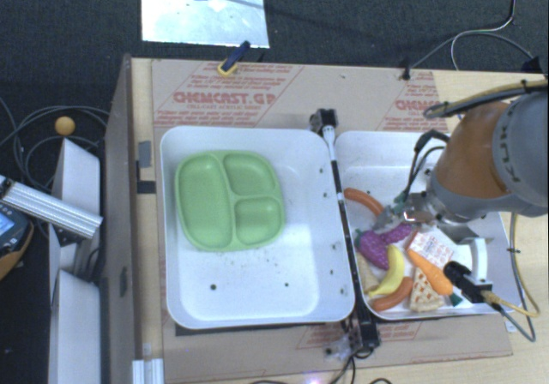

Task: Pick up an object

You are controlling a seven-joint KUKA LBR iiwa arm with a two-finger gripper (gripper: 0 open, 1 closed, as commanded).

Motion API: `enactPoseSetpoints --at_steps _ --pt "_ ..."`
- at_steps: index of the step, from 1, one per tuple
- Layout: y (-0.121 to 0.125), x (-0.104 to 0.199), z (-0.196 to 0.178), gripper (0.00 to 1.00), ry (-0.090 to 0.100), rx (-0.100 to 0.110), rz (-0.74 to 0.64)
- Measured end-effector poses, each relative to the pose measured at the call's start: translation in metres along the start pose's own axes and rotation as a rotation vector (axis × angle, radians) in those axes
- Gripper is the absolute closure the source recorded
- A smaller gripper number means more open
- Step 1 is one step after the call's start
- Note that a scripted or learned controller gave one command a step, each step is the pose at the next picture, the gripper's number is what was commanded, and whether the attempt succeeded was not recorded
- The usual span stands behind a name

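Tabletop (283,87) carries two white bins. Left bin (214,297) has just a green divided plate (229,200), sitting well clear of everything else. Right bin (377,155) holds all the pickable stuff, bunched in its lower half: hot dog (364,200), purple piece (374,246), banana (395,267), a red-and-white packet (431,247), carrot (429,272), cracker (422,291), and a sausage (394,293) along the bottom wall.

Arm (480,159) hangs over the right bin, wrist down by the pile. End effector (410,213) sits just above the purple piece and banana; can't tell if it's apart or together, wrist body hides it. Nothing visibly gripped.

Risks from here:
- Items touch or overlap, so a descent likely lands on two things at once and pinches neither cleanly.
- Banana and purple piece are rounded, likely to squirt sideways on closing.
- Packet lies flat, probably hard to get under.
- Pile is near the bin divider (340,219); a push could jam items against it.
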State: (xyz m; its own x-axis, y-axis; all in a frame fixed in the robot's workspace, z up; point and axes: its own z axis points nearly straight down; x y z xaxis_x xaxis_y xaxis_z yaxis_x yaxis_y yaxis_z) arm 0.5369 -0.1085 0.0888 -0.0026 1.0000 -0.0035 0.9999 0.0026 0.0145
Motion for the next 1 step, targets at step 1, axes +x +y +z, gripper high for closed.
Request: enactPoseSetpoints --at_steps 1 --pt "0.0003 -0.0002 -0.0091 1.0 0.0 0.0 -0.001"
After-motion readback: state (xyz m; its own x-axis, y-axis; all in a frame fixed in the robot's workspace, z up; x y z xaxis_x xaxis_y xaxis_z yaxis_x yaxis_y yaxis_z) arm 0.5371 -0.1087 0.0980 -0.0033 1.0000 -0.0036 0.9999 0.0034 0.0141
